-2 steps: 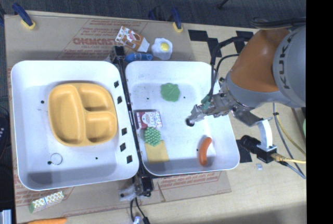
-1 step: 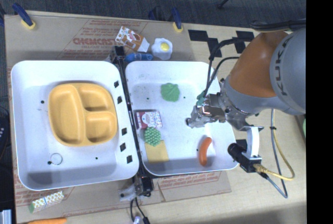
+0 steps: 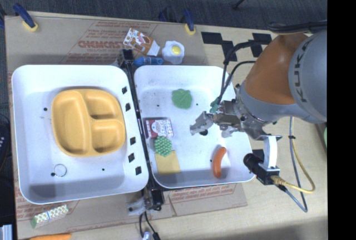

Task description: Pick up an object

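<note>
My gripper (image 3: 201, 126) hangs over the middle of the right bin (image 3: 233, 176), low above its floor, with nothing visible between its fingers. An orange-red sausage-shaped toy (image 3: 219, 161) lies just below and right of it. A green leafy piece (image 3: 181, 98) lies up and left of the gripper. At the bin's left side sit a small dark red packet (image 3: 158, 127), a green bumpy piece (image 3: 162, 146) and a yellow block (image 3: 167, 162).
The left bin (image 3: 22, 138) holds a yellow divided tray (image 3: 89, 121). Behind the bins lie a small carton (image 3: 136, 40), a blue item (image 3: 148, 60) and a white-and-yellow egg toy (image 3: 173, 50). A wrapped item (image 3: 50, 214) lies in front of the left bin.
</note>
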Tool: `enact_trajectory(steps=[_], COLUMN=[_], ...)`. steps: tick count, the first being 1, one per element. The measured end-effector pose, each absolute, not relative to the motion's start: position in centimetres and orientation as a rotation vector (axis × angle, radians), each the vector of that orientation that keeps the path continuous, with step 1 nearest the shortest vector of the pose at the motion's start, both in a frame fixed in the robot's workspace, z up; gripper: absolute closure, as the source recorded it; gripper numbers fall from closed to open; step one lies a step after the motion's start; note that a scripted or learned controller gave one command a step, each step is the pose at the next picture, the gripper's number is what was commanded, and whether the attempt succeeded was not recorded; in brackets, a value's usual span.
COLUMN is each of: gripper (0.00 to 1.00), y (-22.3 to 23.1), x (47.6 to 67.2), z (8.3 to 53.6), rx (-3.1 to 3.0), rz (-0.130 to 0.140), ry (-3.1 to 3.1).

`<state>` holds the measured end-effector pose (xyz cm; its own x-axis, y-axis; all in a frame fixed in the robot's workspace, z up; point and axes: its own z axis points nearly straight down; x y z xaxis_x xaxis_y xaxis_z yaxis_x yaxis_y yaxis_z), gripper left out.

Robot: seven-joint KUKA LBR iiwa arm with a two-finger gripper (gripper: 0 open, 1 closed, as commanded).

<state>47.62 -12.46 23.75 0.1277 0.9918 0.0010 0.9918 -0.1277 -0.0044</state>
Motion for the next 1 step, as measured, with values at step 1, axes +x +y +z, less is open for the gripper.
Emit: enact_trajectory(steps=[1], gripper=[0.0], y=[-17.96], x=[51.23], z=[18.09], rx=[-2.099], rz=[0.003], ry=[-2.333])
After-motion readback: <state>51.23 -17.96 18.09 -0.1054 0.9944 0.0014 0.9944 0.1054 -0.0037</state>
